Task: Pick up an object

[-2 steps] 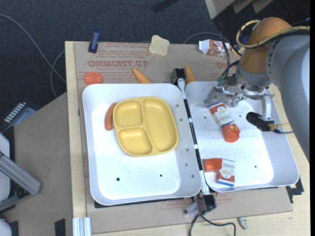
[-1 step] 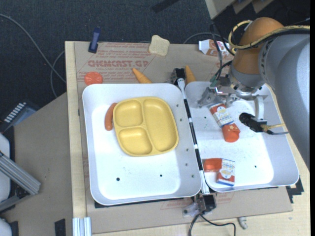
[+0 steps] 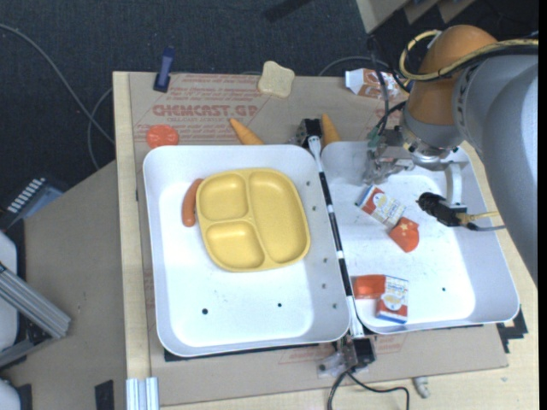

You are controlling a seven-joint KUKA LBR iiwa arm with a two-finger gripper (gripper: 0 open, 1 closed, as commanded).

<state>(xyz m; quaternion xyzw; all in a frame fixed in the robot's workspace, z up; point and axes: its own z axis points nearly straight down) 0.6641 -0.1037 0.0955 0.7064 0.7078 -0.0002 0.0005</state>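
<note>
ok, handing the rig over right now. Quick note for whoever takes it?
Gripper: down at the far left corner of the right bin; its state can't be read from this view.
Right bin: small carton just near-side of the gripper, red piece next to it, second carton by the near rim.
Left bin: yellow divided tray, with a sausage along its left edge.
Done: nothing visibly lifted; every item lies in a bin.
Left: the pick itself. The small carton looks like the closest candidate.

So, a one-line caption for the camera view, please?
The hand over the bin with small cartons; the other bin holds a yellow divided plate and a sausage.
</note>
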